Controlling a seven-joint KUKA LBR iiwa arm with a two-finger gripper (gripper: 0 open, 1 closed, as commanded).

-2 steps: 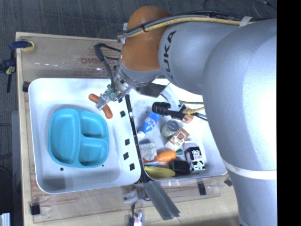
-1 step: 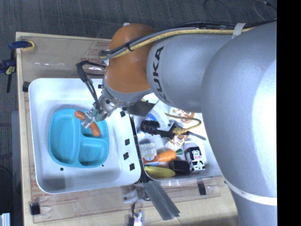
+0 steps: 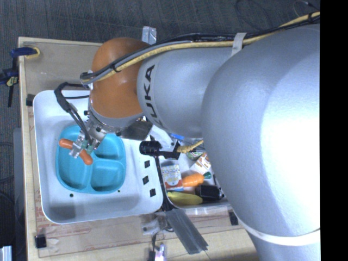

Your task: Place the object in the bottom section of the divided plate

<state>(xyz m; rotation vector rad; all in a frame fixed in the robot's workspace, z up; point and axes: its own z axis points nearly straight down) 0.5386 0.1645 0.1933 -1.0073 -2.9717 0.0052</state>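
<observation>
**Gripper over divided plate, orange object at fingertips: placement step**

The gripper (image 3: 82, 145) sits over the left part of the blue divided plate (image 3: 109, 173), which lies in the left white bin (image 3: 46, 145). An orange carrot-like object (image 3: 76, 150) shows at both sides of the fingertips, so it appears pinched between them; grip looks narrow, closed on the object.

Step in hand, as judged: transport/placement. Object is above the plate's left section, approx. at its rim, not yet released.

Next move calls for: shift toward the plate's bottom section (the near side in camera view), lower, then open.

Near to far:
- Near bin wall: bare white floor between plate and wall, good room.
- Plate dividers: raised ridges; object could straddle one if released off-centre.
- Right bin (image 3: 190, 197): cluttered w/ mixed items (image 3: 187, 181), well apart from plate.
- Far side: arm wrist w/ orange band (image 3: 114, 86) overhangs the bin's far edge; cables (image 3: 68, 99) hang near the gripper.
</observation>
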